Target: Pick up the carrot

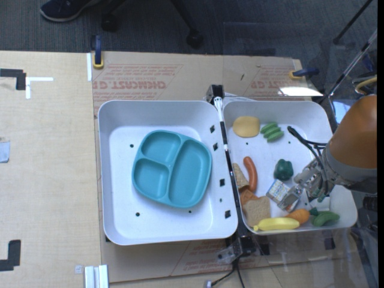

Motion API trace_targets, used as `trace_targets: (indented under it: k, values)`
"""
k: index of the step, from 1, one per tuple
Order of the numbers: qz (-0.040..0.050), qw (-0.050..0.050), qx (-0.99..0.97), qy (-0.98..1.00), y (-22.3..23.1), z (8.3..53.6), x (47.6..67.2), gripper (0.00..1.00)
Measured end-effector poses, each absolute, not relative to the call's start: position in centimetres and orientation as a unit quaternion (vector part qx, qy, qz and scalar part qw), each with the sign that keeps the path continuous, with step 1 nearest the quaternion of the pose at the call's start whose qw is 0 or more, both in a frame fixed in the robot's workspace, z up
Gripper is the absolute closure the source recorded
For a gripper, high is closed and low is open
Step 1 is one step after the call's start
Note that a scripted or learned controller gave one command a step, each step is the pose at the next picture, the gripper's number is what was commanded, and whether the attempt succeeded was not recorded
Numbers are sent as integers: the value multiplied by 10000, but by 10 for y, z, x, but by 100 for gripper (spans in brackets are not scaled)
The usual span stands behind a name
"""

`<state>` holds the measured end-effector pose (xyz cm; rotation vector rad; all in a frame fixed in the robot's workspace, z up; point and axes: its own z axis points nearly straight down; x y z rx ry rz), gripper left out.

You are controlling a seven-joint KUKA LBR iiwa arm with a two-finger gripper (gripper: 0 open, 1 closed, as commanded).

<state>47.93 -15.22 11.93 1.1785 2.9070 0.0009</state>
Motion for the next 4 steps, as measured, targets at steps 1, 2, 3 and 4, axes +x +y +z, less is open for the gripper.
trace_targets:
  k: [1,2,3,4]
  values:
    - [4,41,2562,9666,-157,93,481,0]
    - [10,73,2592,9658,-158,102,483,100]
    - [-2,31,4115,9114,-184,137,479,100]
    - [-1,30,4118,9113,-184,137,479,0]
